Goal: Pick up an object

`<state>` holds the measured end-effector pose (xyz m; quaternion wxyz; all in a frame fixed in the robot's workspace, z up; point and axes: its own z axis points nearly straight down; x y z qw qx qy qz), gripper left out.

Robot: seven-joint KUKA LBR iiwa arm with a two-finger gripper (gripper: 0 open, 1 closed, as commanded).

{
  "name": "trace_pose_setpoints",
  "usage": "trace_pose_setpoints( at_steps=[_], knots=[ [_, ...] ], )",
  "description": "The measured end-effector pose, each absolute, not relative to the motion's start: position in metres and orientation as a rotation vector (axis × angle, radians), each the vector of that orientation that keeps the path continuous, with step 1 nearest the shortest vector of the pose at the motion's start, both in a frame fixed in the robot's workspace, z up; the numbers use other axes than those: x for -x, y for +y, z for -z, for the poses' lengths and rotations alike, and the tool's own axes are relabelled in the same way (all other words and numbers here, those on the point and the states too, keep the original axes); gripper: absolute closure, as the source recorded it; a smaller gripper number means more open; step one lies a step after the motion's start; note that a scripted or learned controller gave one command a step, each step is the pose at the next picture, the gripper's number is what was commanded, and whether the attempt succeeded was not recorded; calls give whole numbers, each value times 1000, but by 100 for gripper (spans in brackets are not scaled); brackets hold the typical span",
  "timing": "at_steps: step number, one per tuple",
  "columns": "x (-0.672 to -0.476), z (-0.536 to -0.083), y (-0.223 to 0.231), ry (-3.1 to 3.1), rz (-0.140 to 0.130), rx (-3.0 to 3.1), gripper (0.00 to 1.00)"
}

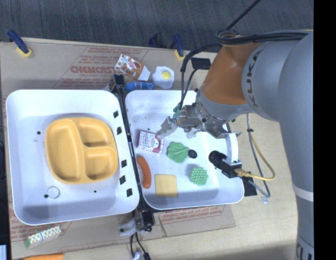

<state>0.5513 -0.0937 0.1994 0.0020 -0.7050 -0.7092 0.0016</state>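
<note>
I hold the pincer, fingers spread and gripping nothing, just above the small red carton, poised for descent.

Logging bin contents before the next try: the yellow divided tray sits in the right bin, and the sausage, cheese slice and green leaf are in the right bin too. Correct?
Not quite. The yellow divided tray sits in the left bin, not the right one, as the camera view shows. The rest holds: the sausage, cheese slice and green leaf lie in the right bin.
</note>
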Motion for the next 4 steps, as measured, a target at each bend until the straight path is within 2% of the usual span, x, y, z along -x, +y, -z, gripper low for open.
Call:
trace_pose_setpoints(
  at_steps=[1,2,3,4],
  knots=[
    [-577,-95,-100,-2246,4,2202,0],
    [-580,-94,-94,-1988,1,2431,0],
    [-605,-95,-94,-1455,3,2781,0],
    [-655,-94,-91,-1378,2,2822,0]
  ],
)
